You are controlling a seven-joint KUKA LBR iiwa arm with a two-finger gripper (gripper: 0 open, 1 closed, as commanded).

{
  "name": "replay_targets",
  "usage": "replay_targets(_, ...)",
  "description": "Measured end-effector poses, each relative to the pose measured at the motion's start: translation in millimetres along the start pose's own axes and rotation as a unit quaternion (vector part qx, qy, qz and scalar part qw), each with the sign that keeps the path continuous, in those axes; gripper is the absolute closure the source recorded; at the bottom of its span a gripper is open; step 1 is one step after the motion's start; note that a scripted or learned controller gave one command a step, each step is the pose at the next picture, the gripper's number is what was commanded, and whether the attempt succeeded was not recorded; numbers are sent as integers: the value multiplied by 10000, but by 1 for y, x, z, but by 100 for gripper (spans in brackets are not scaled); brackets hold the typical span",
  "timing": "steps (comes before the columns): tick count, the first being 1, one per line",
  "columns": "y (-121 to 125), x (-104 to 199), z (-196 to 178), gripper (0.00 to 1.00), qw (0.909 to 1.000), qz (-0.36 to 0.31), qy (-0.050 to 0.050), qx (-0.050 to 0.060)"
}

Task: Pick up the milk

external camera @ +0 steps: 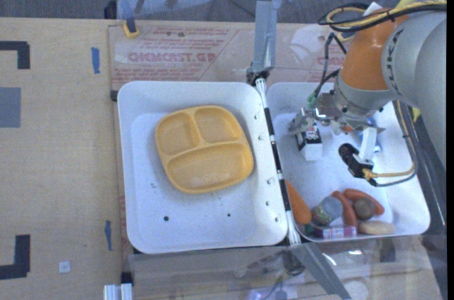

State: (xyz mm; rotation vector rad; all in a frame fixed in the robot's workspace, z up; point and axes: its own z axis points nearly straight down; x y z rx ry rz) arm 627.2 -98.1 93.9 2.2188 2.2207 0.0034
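Camera view: milk upright in right bin, beneath tool, grip state unclear.

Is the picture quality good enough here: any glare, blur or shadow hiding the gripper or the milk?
Camera view: even, soft lighting, no hard shadows; mild glare on the clear sheet along the bottom edge. The plate is sharp. The gripper sits low over the small carton, presumably the milk; the wrist hides its fingers. The food pile is slightly soft.
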Motion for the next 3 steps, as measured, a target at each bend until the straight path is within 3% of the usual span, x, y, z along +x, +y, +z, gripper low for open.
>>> replay_targets(1, 1, 0, -10, 100, 10000, 8, 3, -11)
replay_targets(2, -7, -47, 1, 100, 9958, -917, -7, -13)
replay_targets(3, -22, 31, -91, 100, 9990, -450, 0, 7)
